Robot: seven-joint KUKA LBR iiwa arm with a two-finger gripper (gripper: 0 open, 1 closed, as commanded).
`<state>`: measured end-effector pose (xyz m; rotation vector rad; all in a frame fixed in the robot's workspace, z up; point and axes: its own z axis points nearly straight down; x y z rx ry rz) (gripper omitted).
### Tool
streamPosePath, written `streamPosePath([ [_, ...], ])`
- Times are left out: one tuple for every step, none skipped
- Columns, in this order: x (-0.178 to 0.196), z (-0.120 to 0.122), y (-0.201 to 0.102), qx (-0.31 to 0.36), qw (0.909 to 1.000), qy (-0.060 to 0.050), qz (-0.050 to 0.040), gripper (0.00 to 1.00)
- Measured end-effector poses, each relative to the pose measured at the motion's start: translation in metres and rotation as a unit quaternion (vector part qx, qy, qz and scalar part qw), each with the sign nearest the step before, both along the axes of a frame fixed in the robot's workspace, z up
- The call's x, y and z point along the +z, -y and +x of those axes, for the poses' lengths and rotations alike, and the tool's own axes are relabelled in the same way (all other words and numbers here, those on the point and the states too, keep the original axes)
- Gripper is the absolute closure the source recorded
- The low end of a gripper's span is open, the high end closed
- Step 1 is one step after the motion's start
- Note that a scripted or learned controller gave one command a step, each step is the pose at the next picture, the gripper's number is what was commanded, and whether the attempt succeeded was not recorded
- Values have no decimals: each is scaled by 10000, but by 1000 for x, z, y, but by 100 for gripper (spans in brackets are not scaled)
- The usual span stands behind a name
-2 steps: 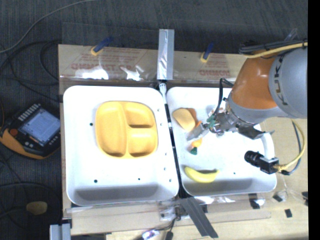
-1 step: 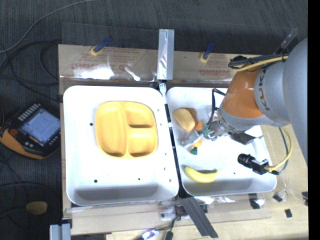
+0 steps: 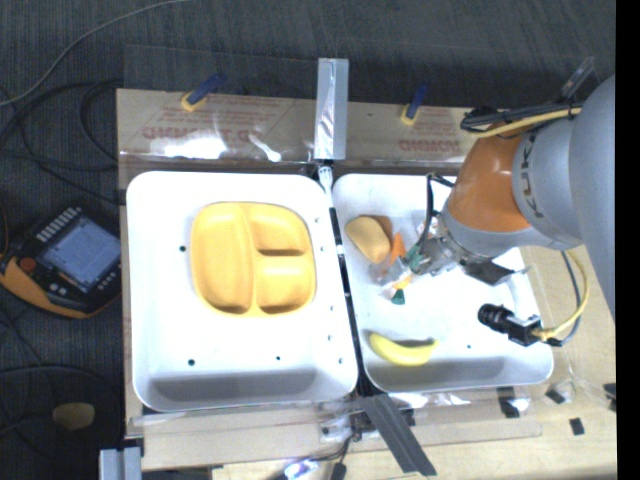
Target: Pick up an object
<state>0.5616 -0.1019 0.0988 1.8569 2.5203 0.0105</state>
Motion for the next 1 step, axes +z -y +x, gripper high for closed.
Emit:
streamPosePath([
  [120, -4, -40, -691, 9976, -72, -4, 100],
])
